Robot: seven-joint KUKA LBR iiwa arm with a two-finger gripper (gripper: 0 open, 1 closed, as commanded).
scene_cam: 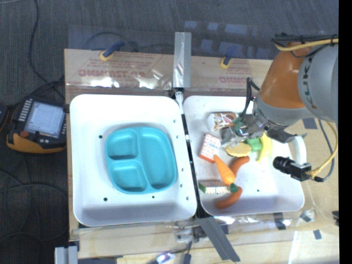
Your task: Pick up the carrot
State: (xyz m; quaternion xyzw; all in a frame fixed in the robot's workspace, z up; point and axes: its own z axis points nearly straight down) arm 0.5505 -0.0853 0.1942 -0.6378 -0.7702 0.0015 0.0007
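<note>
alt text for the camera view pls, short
The gripper hangs low in the right bin, over a pile of toy food just above the carrot, which lies loose on the bin floor. The left bin holds a blue divided tray.

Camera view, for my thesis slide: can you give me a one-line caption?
KUKA arm's pincer poised over the right bin of toy food, just above the carrot; a blue divided tray fills the left bin.
</note>
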